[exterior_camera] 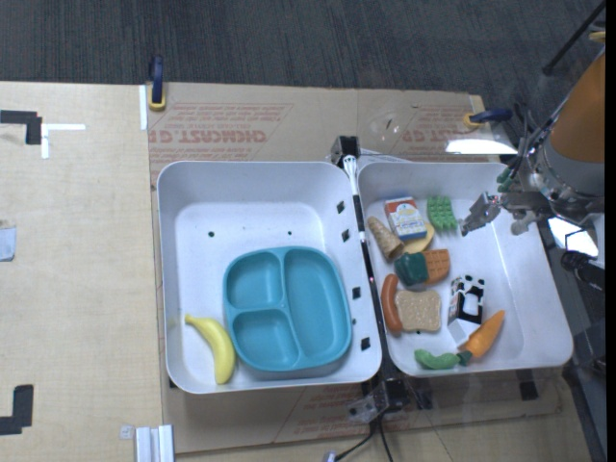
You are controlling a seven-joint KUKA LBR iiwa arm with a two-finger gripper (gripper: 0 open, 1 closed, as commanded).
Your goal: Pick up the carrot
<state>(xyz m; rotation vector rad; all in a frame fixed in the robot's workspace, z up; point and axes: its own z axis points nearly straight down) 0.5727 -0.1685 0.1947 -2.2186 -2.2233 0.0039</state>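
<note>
Even, bright overhead light; soft shadows inside white bins (192, 258). Glare patch on bench (87, 287) toward 2 o'clock. Slight softness overall, arm (582, 123) blurred at 3 o'clock.

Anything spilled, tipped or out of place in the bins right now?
Nothing stands out. The carrot lies loose near the right bin front edge; the banana lies beside the teal tray.

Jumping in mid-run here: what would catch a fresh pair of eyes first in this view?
The teal plate in the left bin, with a banana at its left. Next, the jumble of toy food in the right bin, where the carrot lies near the front edge, next to a green pea pod. The gripper hovers over that bin's back right part, well away from the carrot.
</note>
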